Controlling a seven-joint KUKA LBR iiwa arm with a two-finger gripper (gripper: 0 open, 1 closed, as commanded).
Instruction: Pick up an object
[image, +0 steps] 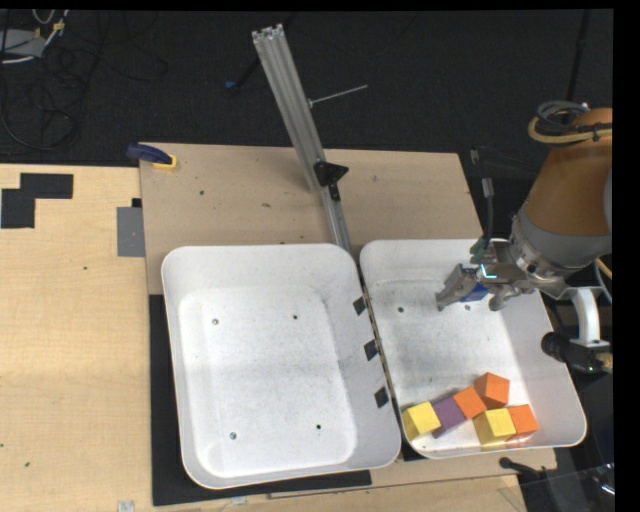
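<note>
In the right bin (560, 425) lie coloured blocks (475, 410); hand (470, 288) grip unclear.

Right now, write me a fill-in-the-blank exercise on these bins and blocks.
1. The cluster of blocks lies in the ____ bin as the camera sees it.
2. Beside the yellow and orange blocks lies a single ____ block.
3. The gripper is over the same bin as the blocks, at its ____ end, away from them.

Missing words: right; purple; far
</note>
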